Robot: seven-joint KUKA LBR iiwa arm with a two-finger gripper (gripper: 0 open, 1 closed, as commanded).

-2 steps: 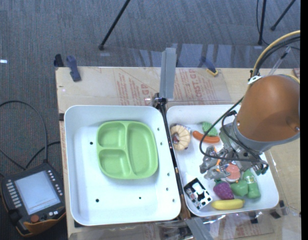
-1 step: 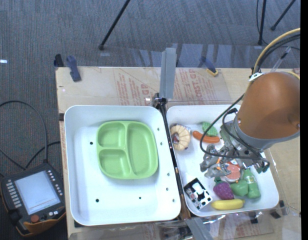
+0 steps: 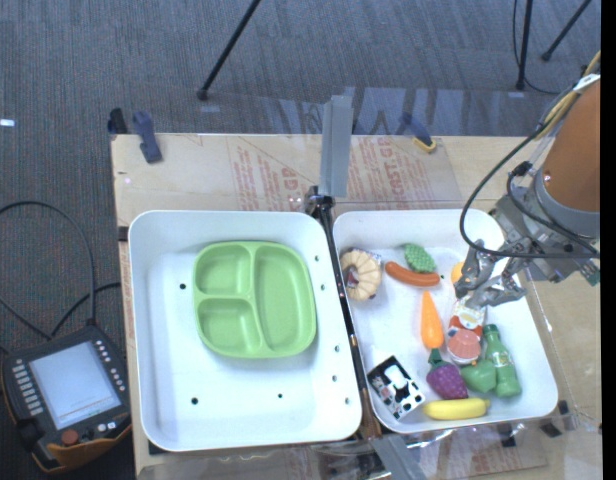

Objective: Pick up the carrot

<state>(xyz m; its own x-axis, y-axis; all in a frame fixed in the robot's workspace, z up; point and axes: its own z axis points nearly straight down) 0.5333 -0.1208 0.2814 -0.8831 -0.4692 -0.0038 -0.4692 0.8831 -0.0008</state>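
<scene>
camera view showed the carrot (image 3: 431, 320) lying free on the floor of the right bin (image 3: 544, 360), roughly at the bin's middle, its pointed end toward the far side and its green top toward the near side. nothing gripped it. just beyond it on the far side lay a sausage (image 3: 412, 275), with a green leafy piece (image 3: 420, 257) touching that from the far side, and a ridged tan pastry (image 3: 362, 274) further left by the bin's left wall. to the carrot's right and near side sat a cluster: a red-capped round item (image 3: 465, 343), a green bottle (image 3: 500, 360), a purple grape bunch (image 3: 446, 379), a banana (image 3: 456, 408) by the near rim, and a black-and-white card (image 3: 396, 385) in the near-left corner. the gripper (image 3: 484, 283) hung over the right part of this bin, right of the carrot and apart from it; whether it was wide or narrow could not be told. the left bin (image 3: 158, 368) held a green divided tray (image 3: 255, 298).
</scene>
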